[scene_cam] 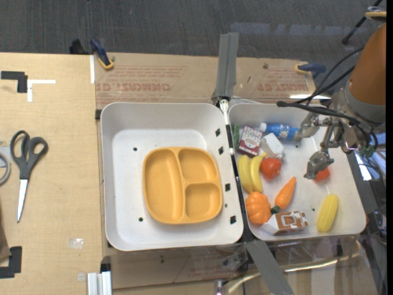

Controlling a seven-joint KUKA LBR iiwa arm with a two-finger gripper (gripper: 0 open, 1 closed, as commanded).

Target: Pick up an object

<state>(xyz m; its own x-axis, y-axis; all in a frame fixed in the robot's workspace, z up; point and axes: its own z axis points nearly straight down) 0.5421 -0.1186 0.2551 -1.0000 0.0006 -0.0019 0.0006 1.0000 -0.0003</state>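
My gripper (pixel 319 163) hangs low over the right side of the right bin (pixel 350 183), reaching in from the right. Its tip sits directly over a small red object (pixel 323 175), touching or almost touching it. In that bin lie also a corn cob (pixel 327 212), a carrot (pixel 285 192), a red tomato (pixel 271 166), bananas (pixel 250 172), an orange pumpkin-like toy (pixel 258 208), a small carton (pixel 290 222), a maroon packet (pixel 250 140) and a water bottle (pixel 279 130).
The left bin (pixel 120 165) holds a yellow divided plate (pixel 183 184). Scissors (pixel 24 158) lie on the wooden bench at far left. A blue clamp (pixel 101 53) and a grey bar (pixel 228 66) sit behind the bins.
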